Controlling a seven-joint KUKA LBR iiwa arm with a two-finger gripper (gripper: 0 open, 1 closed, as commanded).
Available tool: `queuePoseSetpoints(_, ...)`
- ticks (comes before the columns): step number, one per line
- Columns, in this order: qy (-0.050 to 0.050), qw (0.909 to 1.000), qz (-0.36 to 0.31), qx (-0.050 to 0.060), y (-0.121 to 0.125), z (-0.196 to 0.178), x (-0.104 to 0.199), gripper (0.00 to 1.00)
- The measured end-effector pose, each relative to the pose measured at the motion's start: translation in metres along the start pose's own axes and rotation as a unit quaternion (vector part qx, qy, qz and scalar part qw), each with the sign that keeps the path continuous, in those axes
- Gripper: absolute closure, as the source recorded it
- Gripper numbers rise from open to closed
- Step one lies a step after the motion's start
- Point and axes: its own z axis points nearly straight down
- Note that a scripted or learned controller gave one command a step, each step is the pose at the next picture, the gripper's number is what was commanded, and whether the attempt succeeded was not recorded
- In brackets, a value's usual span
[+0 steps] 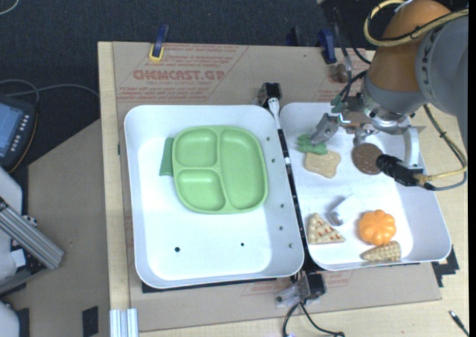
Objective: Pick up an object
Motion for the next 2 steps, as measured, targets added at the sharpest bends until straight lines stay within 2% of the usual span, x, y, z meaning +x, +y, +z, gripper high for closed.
queuePoseSetpoints(1,0.000,1.0000,0.000,0.000,-0.001,0.053,0.001,0.00)
queuePoseSetpoints(2,0.000,1.0000,0.001,-0.003,0.001,0.039,0.000,1.00)
